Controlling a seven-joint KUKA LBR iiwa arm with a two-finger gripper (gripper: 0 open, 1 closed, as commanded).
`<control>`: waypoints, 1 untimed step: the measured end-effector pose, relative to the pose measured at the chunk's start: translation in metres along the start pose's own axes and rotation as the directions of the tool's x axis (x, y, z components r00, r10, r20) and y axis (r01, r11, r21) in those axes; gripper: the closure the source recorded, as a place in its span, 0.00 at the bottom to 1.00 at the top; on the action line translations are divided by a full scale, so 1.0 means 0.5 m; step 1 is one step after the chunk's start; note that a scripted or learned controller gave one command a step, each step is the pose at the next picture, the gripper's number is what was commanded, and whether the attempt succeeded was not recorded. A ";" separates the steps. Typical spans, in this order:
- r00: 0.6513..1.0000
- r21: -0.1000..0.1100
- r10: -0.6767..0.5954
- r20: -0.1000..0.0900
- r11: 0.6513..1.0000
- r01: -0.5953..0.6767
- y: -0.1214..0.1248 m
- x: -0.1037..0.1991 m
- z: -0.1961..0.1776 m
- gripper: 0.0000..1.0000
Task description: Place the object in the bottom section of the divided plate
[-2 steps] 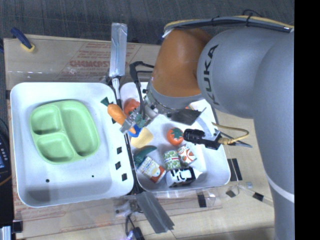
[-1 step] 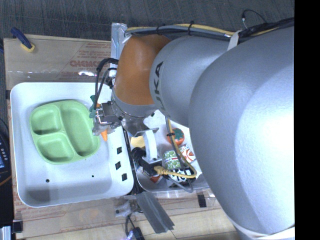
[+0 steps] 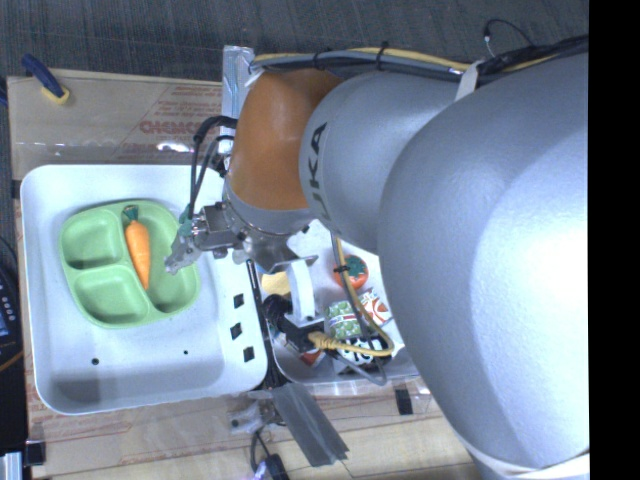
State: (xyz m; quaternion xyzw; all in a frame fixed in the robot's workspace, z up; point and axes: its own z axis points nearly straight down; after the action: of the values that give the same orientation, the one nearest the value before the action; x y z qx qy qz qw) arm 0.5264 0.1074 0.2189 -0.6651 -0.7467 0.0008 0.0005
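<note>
Seeing carrot (image 3: 138, 252) lying in green divided plate (image 3: 95, 240), just left of gripper (image 3: 181, 251); can't tell grip state tbh.

A single fixed camera looks down from above the desk (image 3: 130, 423) at a slant. It takes in the left white bin (image 3: 130, 378) whole, with the green divided plate (image 3: 100, 268) inside it, and part of the right bin (image 3: 330, 378). The arm (image 3: 450, 218) enters from the right and sits very near the lens, so its grey bulk and orange band (image 3: 275, 143) cover much of the frame. Dark floor (image 3: 300, 8) runs along the top.
</note>
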 end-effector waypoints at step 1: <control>0.999 0.007 -0.050 0.001 0.999 0.050 0.036 0.068 0.089 0.00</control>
State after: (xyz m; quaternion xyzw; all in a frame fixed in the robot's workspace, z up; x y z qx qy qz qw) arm 0.5402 0.1434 0.1743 -0.6463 -0.7631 0.0037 0.0025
